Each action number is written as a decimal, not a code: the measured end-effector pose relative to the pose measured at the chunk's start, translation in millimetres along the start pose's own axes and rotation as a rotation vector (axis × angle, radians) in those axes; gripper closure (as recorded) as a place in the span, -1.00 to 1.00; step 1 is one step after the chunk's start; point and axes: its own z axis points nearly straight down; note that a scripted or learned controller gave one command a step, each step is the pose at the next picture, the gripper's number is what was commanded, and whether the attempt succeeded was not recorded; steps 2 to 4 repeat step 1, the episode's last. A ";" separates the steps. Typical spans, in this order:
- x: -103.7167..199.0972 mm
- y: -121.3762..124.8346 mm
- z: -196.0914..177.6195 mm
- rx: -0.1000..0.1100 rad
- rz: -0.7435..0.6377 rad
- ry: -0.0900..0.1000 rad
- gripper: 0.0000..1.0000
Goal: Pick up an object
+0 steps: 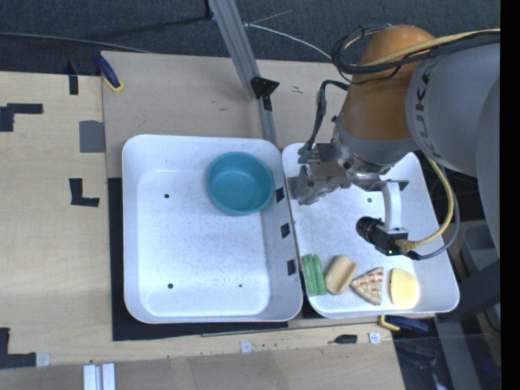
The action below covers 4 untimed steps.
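While my arm (431, 80) reaches in from the right, my gripper (313, 187) hangs over the top left part of the right bin (422, 185), close to the wall where the two bins meet. I cannot tell if my fingers are spread or pressed together, because my own wrist hides them from above. I see nothing between them.

There are two white bins. The left bin (162, 242) has one thing in it: a blue bowl (240, 184). It sits upright near the top right corner of that bin, close to the wall next to me.

The right bin has four small things, all in a row along its bottom edge, well apart from my gripper. From left to right they are one green thing (312, 274) that is long and thin, one tan bread roll (340, 274), one slice of pizza (370, 285), and one yellow thing (403, 287) with a round side. The green thing and the roll lie just beside each other. The pizza slice touches the yellow thing.

One black part (380, 234) hangs from my wrist over the middle of the right bin, with a yellow cable (443, 218) going to it.
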 end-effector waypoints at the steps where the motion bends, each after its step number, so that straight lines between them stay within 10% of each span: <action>1: 55.1 -5.6 -3.0 -0.001 -0.002 0.001 1.00; 4: 55.1 -5.6 -3.0 -0.001 -0.002 0.001 1.00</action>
